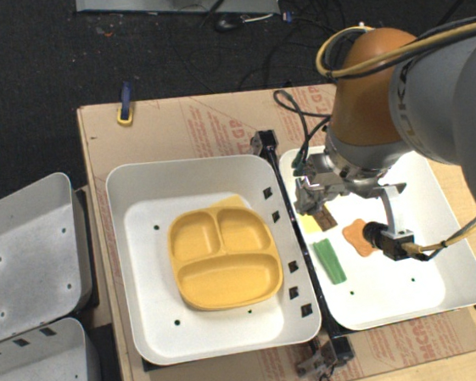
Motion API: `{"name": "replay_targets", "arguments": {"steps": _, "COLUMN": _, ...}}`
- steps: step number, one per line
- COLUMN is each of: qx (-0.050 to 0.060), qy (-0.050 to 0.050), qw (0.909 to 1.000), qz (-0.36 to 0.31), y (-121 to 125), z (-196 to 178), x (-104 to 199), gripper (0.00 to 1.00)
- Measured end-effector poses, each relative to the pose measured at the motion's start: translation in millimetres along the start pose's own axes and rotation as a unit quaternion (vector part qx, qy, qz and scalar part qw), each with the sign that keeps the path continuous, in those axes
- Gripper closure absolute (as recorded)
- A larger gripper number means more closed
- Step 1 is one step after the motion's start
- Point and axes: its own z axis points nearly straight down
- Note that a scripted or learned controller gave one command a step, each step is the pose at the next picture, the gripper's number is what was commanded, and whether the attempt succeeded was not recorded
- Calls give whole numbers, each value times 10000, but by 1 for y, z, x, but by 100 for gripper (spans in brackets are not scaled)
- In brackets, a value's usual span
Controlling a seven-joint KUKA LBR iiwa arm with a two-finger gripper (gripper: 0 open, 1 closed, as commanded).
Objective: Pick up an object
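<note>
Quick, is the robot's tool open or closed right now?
Tool: cannot be told; it hangs over the right bin near the green piece.

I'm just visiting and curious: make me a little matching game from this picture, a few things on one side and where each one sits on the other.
Things:
1. yellow divided tray
2. green strip
3. orange piece
4. blue-and-yellow clamp

Places:
A. on the board's far left corner, outside the bins
B. in the left bin
C. in the right bin, along its left side
D. in the right bin, just right of the green strip, below the gripper

Pairs: 1-B, 2-C, 3-D, 4-A
</note>
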Motion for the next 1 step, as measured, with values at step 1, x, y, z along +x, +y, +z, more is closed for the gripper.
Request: {"name": "replay_targets", "arguments": {"steps": 1, "qx": -7, "qy": 3, "qw": 10000, "qz": -2, "y": 14, "z": -2, "x": 46, "gripper": 100}}
